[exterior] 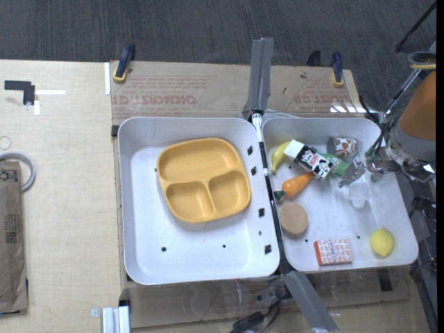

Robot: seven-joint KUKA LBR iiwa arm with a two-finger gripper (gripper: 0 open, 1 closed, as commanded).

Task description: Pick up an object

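Two white bins sit side by side: the left bin (139, 255), well to the claw's left, holds a yellow divided plate (203, 179). The claw (361, 168) hangs low in the right bin (399, 207); whether its tips are apart or together cannot be told. Just beside it on its left lies a cow-print carton (313, 161), then a carrot (300, 184) and banana (279, 155). Below it rest a round wooden block (293, 219), a red packet (333, 252) and a lemon (381, 242).
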